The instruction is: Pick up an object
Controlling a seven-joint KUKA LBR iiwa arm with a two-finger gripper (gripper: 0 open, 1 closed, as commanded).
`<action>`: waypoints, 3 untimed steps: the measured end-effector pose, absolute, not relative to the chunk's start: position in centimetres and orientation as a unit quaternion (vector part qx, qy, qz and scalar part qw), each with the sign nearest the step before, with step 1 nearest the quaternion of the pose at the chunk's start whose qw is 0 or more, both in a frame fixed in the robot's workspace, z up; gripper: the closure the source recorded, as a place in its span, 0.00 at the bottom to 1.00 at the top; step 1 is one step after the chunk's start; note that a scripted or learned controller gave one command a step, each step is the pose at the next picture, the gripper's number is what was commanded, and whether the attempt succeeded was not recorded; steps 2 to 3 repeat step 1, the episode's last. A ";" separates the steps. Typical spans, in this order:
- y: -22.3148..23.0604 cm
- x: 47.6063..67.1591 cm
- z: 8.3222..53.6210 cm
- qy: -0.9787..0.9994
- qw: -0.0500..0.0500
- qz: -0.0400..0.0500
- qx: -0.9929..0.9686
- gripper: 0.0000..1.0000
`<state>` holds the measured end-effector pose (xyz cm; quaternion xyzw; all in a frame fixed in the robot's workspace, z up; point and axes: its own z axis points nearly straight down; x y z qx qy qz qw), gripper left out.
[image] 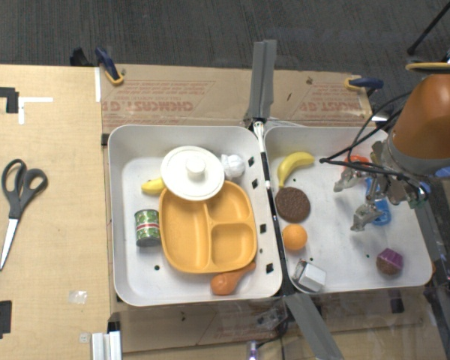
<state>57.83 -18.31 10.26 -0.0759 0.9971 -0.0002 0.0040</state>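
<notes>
The bench (45, 276) is lit brightly and evenly from above. Soft, short shadows are cast inside the two white bins (127, 276), close under each thing. A little glare is seen on the white lid (193, 172). The floor (172, 13) at the top is left dark. The gripper (364, 201) and the orange band (431, 118) look blurred; the scissors (16, 193) are sharp.

Scissors (16, 201) flat on wooden table (52, 276), well left of bins; blue clamps (109, 64) at cardboard sheet (180, 96) behind bins.
</notes>
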 end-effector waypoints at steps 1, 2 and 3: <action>-18.3 58.0 11.3 0.997 0.007 -0.001 -0.076 1.00; -18.3 58.0 11.3 0.997 0.007 -0.001 -0.076 1.00; -18.3 58.0 11.3 0.997 0.007 -0.001 -0.076 1.00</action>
